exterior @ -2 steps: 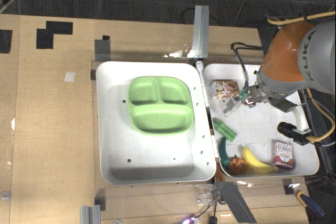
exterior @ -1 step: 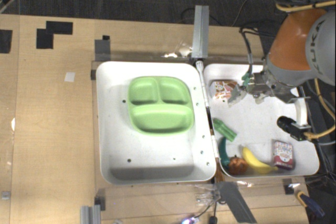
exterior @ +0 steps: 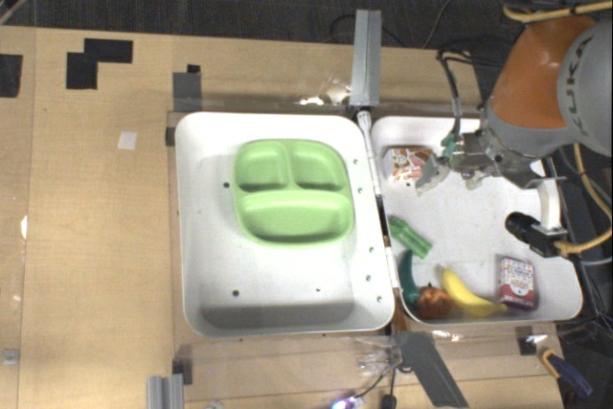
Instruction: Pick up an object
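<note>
Two white bins sit side by side on the bench (exterior: 86, 206), and from the overhead camera view this looks like the approach stage of a pick, nothing lifted yet. The arm (exterior: 551, 81) comes in from the right, and its hand (exterior: 458, 155) hangs over the upper part of the right bin (exterior: 479, 215), just beside a small white packet with red print (exterior: 407, 166) that lies flat near the divider. That packet is my guess for the target since it's the closest thing, though honestly I cannot tell whether the hand is spread or pressed together; it's just too small and cluttered there. Nothing visibly sits between its tips. Next move, I'd say, calls for shifting left over the packet and dropping straight down, and a flat packet on a flat floor is a tricky pinch. Other candidates sit lower in the same bin: a green piece (exterior: 410, 236) near the divider, a banana (exterior: 467, 294) and a reddish round fruit (exterior: 433, 302) touching it along the near wall, and a small red box (exterior: 517, 281) standing at the right. The left bin (exterior: 206, 292) holds a green divided tray (exterior: 291, 190). Around it all is a light wooden bench top with black marks, dark carpet behind, and cables trailing off at the right.
</note>
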Action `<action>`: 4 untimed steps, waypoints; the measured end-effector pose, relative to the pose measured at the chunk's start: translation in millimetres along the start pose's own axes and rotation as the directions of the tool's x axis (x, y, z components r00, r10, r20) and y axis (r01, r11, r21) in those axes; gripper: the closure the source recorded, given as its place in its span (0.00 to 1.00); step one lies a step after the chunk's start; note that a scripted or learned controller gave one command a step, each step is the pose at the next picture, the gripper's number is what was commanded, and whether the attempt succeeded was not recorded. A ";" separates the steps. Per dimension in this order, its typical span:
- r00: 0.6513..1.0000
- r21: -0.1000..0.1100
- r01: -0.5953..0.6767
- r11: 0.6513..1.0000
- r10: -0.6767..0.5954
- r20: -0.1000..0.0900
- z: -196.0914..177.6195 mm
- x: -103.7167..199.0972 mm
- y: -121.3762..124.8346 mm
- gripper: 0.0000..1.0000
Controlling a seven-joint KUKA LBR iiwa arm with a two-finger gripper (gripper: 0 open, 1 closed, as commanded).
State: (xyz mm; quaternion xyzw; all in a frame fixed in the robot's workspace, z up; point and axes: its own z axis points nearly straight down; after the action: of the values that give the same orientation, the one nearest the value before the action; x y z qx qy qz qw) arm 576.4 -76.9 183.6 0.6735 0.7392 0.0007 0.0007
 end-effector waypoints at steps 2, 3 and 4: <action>0.935 -0.001 0.354 0.935 -0.354 0.000 -0.2 42.2 -12.7 0.00; 0.941 0.000 0.338 0.941 -0.338 0.000 0.5 17.2 -39.0 0.00; 0.902 -0.010 0.432 0.902 -0.432 0.006 92.9 -16.5 -53.6 0.00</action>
State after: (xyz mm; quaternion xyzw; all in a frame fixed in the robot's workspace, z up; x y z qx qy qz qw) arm 524.8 -98.3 90.6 0.4931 0.8699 0.0037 0.0060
